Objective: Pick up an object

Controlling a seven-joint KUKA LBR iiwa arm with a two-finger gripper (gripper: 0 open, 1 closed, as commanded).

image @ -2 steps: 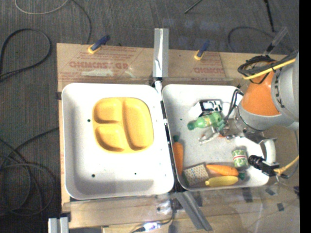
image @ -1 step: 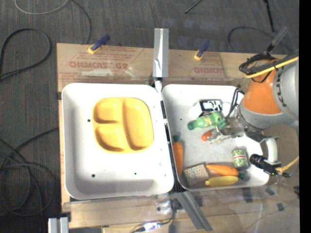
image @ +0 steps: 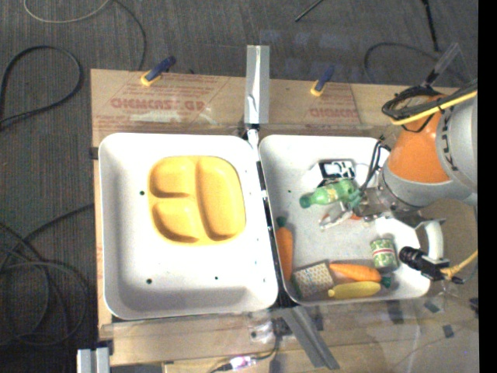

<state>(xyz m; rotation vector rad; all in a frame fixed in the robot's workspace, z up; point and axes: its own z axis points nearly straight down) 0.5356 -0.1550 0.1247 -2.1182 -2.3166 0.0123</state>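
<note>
Camera view looks down on two white bins. Left bin holds a yellow divided tray near its middle. Right bin has an orange carrot along its left wall; a grater, a second carrot and a banana lie together at the near edge, a small green can just right of them. Farther back, a green bottle lies on its side, touching the gripper, whose claw state I cannot tell. Grey arm enters from the right.
</note>
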